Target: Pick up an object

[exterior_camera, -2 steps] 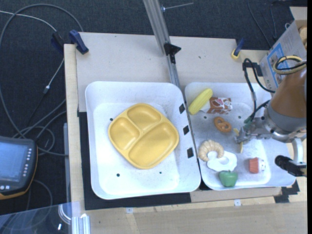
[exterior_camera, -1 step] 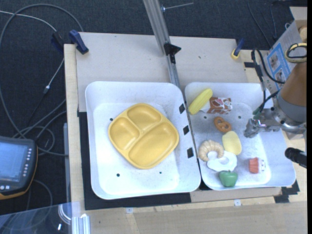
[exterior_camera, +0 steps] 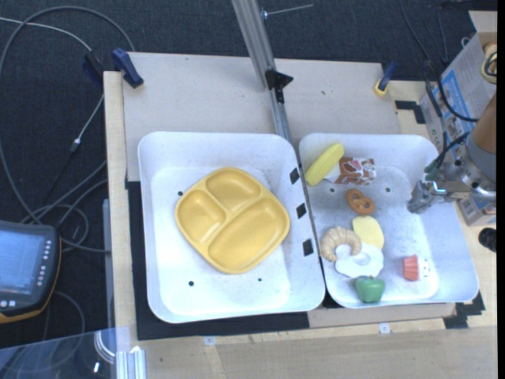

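Note:
The right bin (exterior_camera: 398, 144) holds several toy foods: a yellow corn cob (exterior_camera: 324, 163), a red-and-white piece (exterior_camera: 357, 169), a brown pretzel (exterior_camera: 360, 202), a yellow slab (exterior_camera: 368, 231), a tan croissant (exterior_camera: 338, 242), a white fried egg (exterior_camera: 359, 262), a green pepper (exterior_camera: 369, 289) and an orange-red piece (exterior_camera: 411, 268). My gripper (exterior_camera: 420, 196) hangs over the bin's right part, right of the pretzel and above the orange-red piece. Nothing shows between its fingers.
The left bin (exterior_camera: 158, 212) holds a yellow divided plate (exterior_camera: 232, 219). A metal pole (exterior_camera: 260, 34) slants down to the gap between the bins. Blue clamps (exterior_camera: 126, 67) grip the bench's back corners. A tablet (exterior_camera: 24, 267) lies at far left.

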